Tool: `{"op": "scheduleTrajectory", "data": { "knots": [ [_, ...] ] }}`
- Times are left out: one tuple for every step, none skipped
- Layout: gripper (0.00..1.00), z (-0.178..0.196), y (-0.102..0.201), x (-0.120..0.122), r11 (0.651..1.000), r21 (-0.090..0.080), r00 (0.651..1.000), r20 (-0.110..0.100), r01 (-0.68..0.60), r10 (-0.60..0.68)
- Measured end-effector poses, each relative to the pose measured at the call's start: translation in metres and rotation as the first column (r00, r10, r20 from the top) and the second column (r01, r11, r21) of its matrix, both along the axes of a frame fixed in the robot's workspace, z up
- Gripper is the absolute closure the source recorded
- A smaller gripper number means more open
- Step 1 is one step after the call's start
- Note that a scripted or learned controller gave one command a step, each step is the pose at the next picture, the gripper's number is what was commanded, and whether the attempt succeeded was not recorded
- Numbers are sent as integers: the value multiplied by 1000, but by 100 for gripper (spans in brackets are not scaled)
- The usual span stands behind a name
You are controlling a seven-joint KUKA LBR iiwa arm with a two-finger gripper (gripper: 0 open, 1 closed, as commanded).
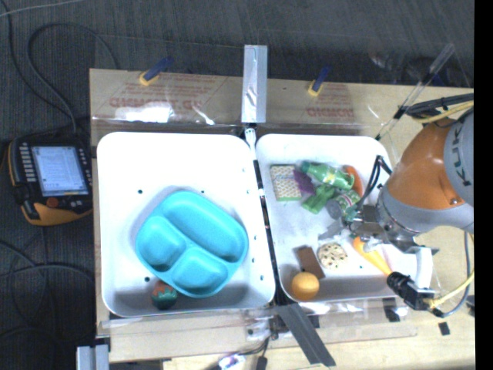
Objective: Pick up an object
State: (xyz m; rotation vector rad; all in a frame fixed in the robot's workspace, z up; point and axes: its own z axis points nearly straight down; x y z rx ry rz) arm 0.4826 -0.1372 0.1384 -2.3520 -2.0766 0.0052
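Note:
The right bin [281, 230] holds a heap of small objects. A green bottle [327, 176] lies at its back over a purple-green item [317, 199], with an orange piece [351, 177] beside it. A checkered pad [283, 182] lies at the back left. Nearer the front sit a round speckled cookie [333, 257], a brown block [308, 259], an orange fruit [305, 285] and a yellow strip [373, 259]. My gripper [353, 220] is low in this bin, between the bottle and the cookie. The wrist hides what is under it.
The left bin [123, 160] holds a blue divided plate [192, 241] and a small red-green ball [162, 293] at its front edge. A pendant [50, 179] lies left of the bench. A metal bar [254, 83] stands behind the bins' divider.

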Motion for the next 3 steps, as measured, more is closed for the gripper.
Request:
{"op": "scheduleTrajectory", "data": {
  "knots": [
    [0, -49, -45, 68, 998, -4, 998, 17, -67, 67],
    [0, -48, -58, 5, 997, -7, 997, 17, -77, 77],
    [100, -38, -57, 6, 997, -6, 997, 19, -78, 78]
  ]
}}
